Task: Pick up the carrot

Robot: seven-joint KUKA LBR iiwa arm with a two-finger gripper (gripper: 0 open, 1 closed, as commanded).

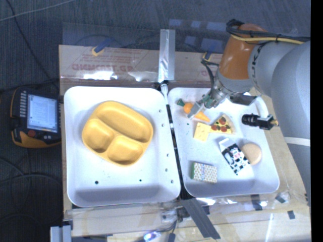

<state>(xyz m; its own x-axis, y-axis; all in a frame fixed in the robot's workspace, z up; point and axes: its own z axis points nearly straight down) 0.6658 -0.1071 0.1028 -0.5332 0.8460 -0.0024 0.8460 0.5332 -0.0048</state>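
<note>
One carrot (187, 107) lies in the right bin (267, 183), near its far-left corner, green top toward the left wall. The hand (203, 104) is beside it; grip state unclear. Cheese wedge (202, 117) crowds the carrot's near side.

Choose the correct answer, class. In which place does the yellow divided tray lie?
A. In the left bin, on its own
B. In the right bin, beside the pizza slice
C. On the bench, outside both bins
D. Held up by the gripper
A: the yellow divided tray lies inside the left bin, while the carrot, the pizza slice and the other small items are in the right bin.
</note>
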